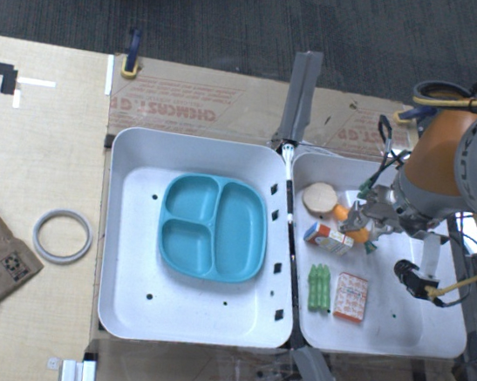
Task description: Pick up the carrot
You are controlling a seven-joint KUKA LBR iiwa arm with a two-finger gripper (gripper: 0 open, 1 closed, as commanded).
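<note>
The carrot (341, 213) is a small orange piece in the right bin (430, 331), lying between a pale bread roll (319, 197) and a small white carton (329, 236). My gripper (361, 222) is low over the bin's upper middle, right at the carrot's right end and just above the carton. It hides part of the carrot. Another bit of orange (362, 237) peeks out below the gripper. The view does not show whether the carrot is held.
A green pea pod (319, 287) and a red and white packet (350, 297) lie lower in the right bin. The left bin (126, 240) holds a teal divided plate (214, 227). A tape ring (62, 234) lies on the bench at the left.
</note>
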